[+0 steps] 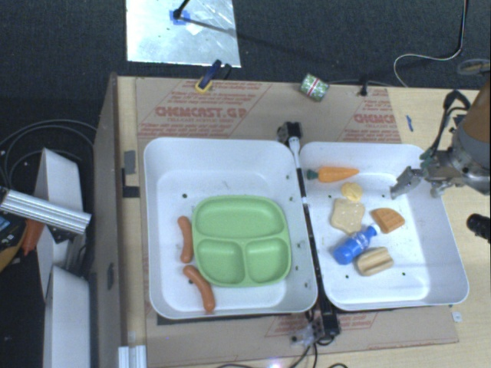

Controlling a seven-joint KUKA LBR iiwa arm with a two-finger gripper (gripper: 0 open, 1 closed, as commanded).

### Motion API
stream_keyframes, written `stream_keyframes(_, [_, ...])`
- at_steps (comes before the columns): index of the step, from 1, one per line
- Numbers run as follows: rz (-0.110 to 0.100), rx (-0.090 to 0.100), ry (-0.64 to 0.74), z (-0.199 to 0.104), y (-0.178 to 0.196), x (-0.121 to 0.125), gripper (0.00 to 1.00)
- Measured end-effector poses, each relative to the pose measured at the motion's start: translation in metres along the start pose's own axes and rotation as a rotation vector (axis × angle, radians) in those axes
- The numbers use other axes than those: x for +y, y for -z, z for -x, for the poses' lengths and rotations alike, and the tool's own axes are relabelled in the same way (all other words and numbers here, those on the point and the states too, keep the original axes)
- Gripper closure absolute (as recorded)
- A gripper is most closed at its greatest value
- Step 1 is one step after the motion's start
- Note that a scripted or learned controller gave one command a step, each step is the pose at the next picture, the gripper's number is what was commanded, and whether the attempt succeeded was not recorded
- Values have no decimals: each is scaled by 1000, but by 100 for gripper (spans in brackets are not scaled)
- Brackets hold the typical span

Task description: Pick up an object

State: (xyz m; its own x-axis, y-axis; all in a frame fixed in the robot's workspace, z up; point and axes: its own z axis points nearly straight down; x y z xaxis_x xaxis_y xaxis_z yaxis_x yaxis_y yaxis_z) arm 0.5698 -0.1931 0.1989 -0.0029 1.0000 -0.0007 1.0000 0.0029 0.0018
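Gripper [406,181]: we find it over the right edge of the right bin [441,282], near the far corner, at the end of the grey arm [472,148] coming in from the right. One finger [404,182] points left and down toward the bin floor. We cannot tell whether the fingers are apart or together, and we see nothing between them. It touches none of the objects.

Right bin, contents: a carrot [334,174] near the far wall; a small yellow piece [351,192] just below it; a pale cracker [347,216] touching that piece; an orange wedge [389,220] to the right, the object nearest the gripper yet apart from it; a blue bottle [355,244]; a bread roll [374,261] just beside the bottle.

Left bin [165,175], contents: a green divided plate [242,240] and two sausages [185,239] [201,288] at its left side.
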Motion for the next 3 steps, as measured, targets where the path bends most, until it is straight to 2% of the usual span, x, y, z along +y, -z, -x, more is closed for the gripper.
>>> stream_keyframes(1, [-2,1,1,-39,-64,21,0])
stream_keyframes(2, [-2,1,1,-95,-115,8,0])
stream_keyframes(3, [2,0,2,-94,-103,10,100])
